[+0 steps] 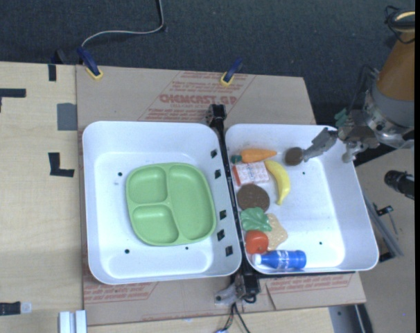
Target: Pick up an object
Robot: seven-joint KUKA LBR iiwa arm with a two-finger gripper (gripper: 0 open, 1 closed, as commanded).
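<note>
My gripper hangs over the back right part of the right bin, reaching in from the right. Just left of its tip lies a small brown lump; I cannot tell whether the two touch. Along the bin's left side lie an orange carrot, a yellow banana, a pink and white packet, a dark brown disc, a green leafy piece, a tan cracker, a red tomato and a blue bottle.
The left bin holds a green divided plate. A black clamp ridge runs between the two bins. The grey arm with its orange band stands at the right edge.
</note>
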